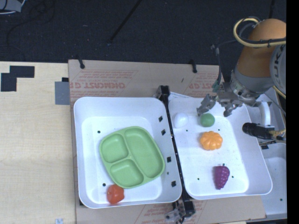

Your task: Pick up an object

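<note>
My gripper (216, 108) hangs over the back of the right bin (252, 181), its two fingers spread open and empty. Just below and between the fingertips lies a small green ball (207, 120). A white egg-shaped object (180, 120) rests to the ball's left, near the divider. An orange pumpkin-like toy (211, 140) sits in the middle of that bin, and a purple bunch of grapes (221, 176) lies toward the front.
The left bin (88, 115) holds a green three-compartment plate (131, 156) and a red tomato-like object (115, 193) at its front edge. Black clips run along the divider between the bins. Cardboard lies under both bins.
</note>
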